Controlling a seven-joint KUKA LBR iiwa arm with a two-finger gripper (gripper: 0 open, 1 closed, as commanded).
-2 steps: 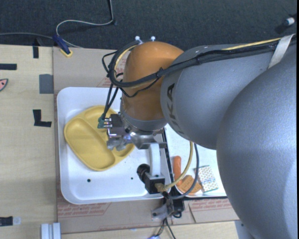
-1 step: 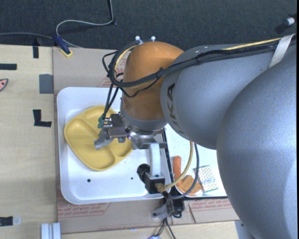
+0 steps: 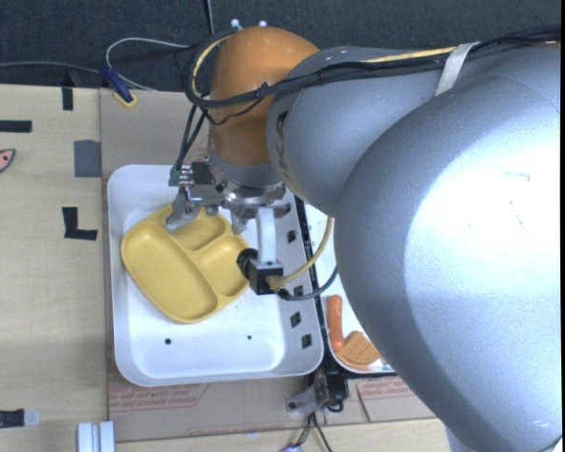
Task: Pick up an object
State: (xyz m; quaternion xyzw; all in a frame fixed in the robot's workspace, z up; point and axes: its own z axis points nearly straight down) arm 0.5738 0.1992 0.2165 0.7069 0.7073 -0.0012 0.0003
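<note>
Bench with two shallow white bins beneath a KUKA arm.
Cardboard-coloured bench top [image 3: 38, 281] carries the left bin [image 3: 132, 351] and, just beside it, the right bin [image 3: 331, 342], largely hidden by the grey arm [image 3: 452, 215] reaching in from the right; its orange band [image 3: 250, 73] sits above the wrist. The gripper [image 3: 202, 210] hangs over the left bin's far edge, touching a yellow divided tray [image 3: 184, 266] of smooth plastic with rounded corners, lying tilted in that bin. Whether the jaws are open or grasping cannot be told. An orange carrot-like toy [image 3: 335, 316] and an orange waffle-textured piece [image 3: 360, 350] lie in the right bin.
</note>
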